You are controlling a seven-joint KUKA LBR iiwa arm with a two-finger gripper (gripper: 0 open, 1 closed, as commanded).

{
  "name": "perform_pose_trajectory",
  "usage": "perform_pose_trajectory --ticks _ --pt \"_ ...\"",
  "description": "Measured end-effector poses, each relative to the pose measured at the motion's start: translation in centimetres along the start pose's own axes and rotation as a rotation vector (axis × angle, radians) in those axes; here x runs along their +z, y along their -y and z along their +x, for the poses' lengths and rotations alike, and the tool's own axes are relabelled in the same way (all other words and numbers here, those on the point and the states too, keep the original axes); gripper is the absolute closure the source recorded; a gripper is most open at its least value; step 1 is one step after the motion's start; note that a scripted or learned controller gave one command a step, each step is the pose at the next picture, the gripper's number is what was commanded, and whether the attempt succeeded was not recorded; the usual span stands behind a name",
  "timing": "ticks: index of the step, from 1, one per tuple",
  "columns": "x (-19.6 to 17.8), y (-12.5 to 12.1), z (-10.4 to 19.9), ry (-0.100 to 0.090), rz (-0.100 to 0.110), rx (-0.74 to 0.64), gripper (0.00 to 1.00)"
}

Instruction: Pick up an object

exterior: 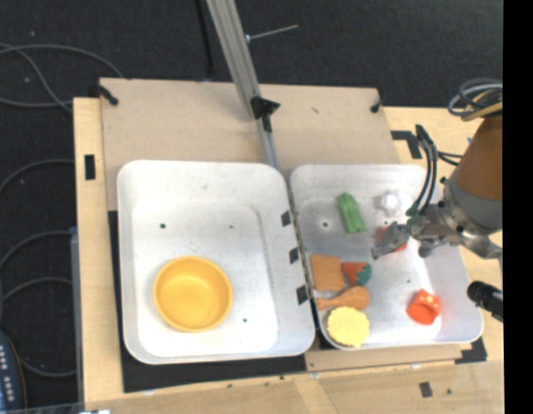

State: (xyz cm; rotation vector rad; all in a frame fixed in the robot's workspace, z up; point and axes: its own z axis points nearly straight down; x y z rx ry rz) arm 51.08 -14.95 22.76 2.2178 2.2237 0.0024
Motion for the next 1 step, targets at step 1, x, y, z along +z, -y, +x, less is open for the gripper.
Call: perform_pose_trajectory --ticks 1 --pt "-0.01 0.00 -0.03 0.000 -0.001 0.002 0.00"
